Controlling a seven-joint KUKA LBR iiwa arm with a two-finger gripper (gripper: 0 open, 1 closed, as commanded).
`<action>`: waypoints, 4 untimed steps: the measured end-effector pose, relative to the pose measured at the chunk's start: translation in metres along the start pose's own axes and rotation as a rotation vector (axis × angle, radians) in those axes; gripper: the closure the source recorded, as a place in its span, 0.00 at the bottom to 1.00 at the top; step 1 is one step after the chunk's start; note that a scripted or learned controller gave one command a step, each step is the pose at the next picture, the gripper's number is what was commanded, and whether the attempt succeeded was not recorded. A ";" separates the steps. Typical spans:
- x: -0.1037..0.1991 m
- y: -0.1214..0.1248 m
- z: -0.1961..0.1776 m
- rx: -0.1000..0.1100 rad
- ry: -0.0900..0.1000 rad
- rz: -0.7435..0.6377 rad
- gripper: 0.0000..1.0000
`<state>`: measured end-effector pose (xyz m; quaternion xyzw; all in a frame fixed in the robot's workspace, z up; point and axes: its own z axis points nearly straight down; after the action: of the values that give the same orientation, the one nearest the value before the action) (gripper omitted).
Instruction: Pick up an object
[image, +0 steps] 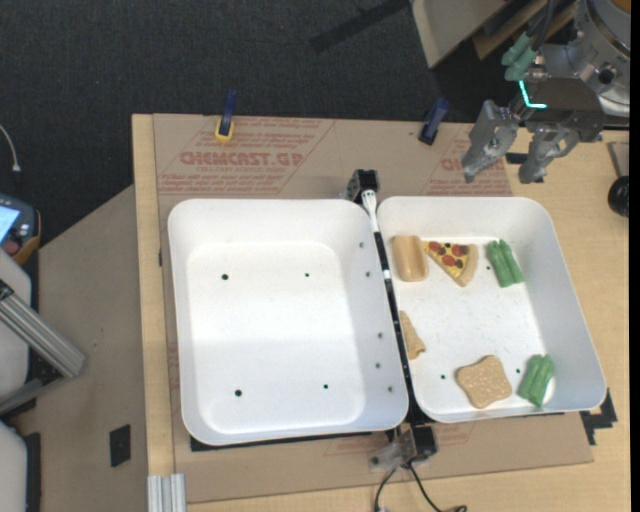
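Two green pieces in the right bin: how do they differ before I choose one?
The upper green piece lies near the bin's back, beside the pizza slice; the lower green piece lies at the front right corner, beside the toast. The upper leans left at its top, the lower leans right. Both look like similar elongated green toys.

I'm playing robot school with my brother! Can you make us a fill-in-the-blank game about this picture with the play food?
1. All the toy food lies in the ____ bin.
2. The pizza slice sits between the hot dog and a ____ vegetable.
3. The gripper hangs above the cardboard, its fingers spread ____.
4. The toast lies beside another ____ vegetable.

Missing words: right; green; open; green
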<state>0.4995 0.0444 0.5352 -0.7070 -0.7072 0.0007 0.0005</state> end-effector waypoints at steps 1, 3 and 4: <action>0.001 0.001 -0.011 -0.004 0.000 -0.001 1.00; 0.069 -0.016 0.000 0.000 0.000 0.000 0.00; 0.069 -0.015 -0.011 -0.003 0.001 -0.001 1.00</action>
<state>0.4844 0.1138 0.5462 -0.7065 -0.7077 -0.0009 -0.0004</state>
